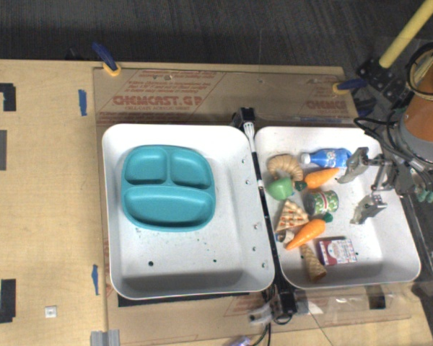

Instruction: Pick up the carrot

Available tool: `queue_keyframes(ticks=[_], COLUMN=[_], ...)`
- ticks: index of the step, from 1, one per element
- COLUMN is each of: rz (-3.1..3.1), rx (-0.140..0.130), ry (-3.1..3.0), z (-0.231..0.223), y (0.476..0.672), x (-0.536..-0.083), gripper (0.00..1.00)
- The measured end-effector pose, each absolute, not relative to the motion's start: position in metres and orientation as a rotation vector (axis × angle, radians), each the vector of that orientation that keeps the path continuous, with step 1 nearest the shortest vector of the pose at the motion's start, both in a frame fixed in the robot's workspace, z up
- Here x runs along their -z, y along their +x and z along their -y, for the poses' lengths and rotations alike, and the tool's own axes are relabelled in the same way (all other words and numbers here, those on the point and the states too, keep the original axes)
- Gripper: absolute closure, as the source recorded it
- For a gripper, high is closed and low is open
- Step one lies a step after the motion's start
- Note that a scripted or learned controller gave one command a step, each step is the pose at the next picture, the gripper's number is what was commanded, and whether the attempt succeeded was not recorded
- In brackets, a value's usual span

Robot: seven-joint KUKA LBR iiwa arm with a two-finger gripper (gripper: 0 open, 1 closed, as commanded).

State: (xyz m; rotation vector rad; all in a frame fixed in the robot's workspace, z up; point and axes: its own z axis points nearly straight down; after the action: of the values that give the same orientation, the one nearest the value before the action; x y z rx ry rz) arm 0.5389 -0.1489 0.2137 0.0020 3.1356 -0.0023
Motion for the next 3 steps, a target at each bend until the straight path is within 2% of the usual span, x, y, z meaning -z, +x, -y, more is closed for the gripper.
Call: queue_keyframes(ticks=[1, 2, 3], rz=[-3.130, -3.119, -3.110], rx=[0.001, 0.005, 0.006], ry=[-0.122, 0.125, 0.121], z=[0.117, 0.096, 0.095], y=[0.527, 0.495, 0.498], x=[-0.123, -0.092, -0.103], gripper=[0.00, 0.00, 1.00])
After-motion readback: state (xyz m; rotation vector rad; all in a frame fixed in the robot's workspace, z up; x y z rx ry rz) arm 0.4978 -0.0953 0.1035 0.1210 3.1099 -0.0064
